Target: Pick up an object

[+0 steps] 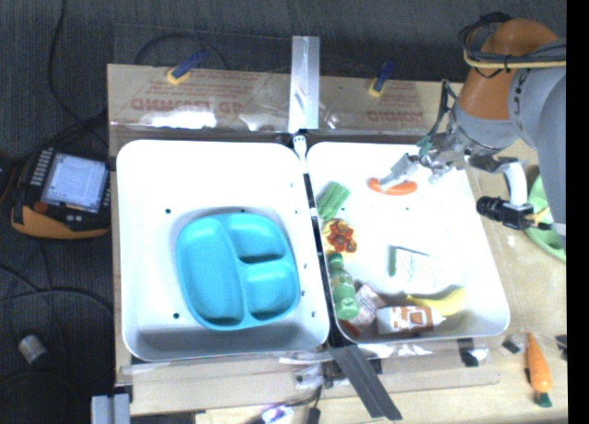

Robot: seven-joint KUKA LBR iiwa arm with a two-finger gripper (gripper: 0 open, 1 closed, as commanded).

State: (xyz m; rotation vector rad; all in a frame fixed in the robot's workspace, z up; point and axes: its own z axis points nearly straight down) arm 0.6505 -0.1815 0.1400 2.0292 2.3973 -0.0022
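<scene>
My gripper [406, 170] hangs over the far part of the right bin [479, 229], with the arm coming in from the upper right. An orange carrot-shaped piece [394, 187] lies on the bin floor just below and left of the gripper tip; I cannot see whether they touch. Along the right bin's left wall lie a green vegetable [331, 197], a red and orange cluster [339, 234] and a green bottle [343, 295]. A white and green packet [413, 266] sits mid-bin. A banana [440, 300] and a bottle with an orange label [406, 318] rest by the near wall.
The left bin [147, 229] holds a blue divided plate [241, 267]. A metal divider post [305, 82] stands at the back between the bins. An orange carrot [538, 369] lies on the bench at the lower right, and a green cloth [545, 220] lies right of the bin.
</scene>
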